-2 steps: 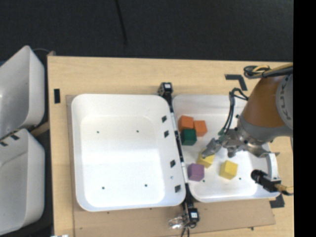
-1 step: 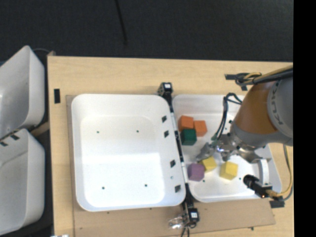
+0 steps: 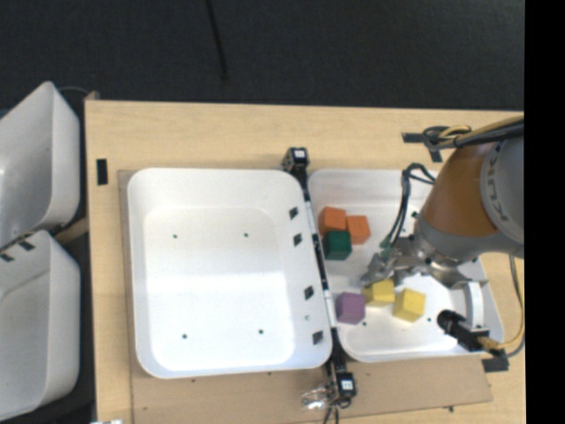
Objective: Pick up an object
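Looking down into the right bin (image 3: 371,350), I see my pincer (image 3: 381,270) poised directly over a small yellow block (image 3: 383,292), the purple block (image 3: 350,307) just beyond it toward the divider, though I cannot tell whether it is parted or closed.

I see a pale wooden worktop (image 3: 106,254); two shallow white bins rest on it, touching: the left bin (image 3: 221,272); the right bin (image 3: 371,188).
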